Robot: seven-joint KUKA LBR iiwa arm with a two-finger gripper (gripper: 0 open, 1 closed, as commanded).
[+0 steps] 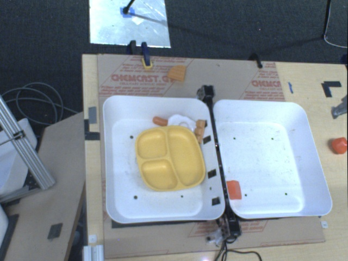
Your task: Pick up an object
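A sliver of the grey hand (pixel 340 107) is poking in at the right edge, hanging over the bare worktop (pixel 315 80) beyond the bins. Too little of it is showing to tell whether it is apart or together, and nothing is sitting in it. Just below it, a small rounded orange piece (pixel 338 144) is lying on the worktop, outside the bins.

The right bin (pixel 312 145), a shallow white plastic tray with rounded corners and a speckled, scuffed floor, is holding one thing: a flat orange-red block (pixel 234 189) resting in its near-left corner, against the wall.

The left bin (pixel 117 162), of the same make, is carrying more. A smooth yellow plate (pixel 169 159), rounded-square and divided into three compartments, is lying tilted across the middle, its compartments holding nothing. Behind it, a small orange sausage-shaped piece (pixel 160 121) is lying beside a white object (pixel 182 120) that is partly tucked behind the plate's rim, and a tan wooden-looking block (pixel 200 129) is standing near the right wall.

Both bins are sitting on a cardboard sheet (pixel 217 75) with red lettering; a tan block (pixel 176 73) is resting on it behind the left bin.
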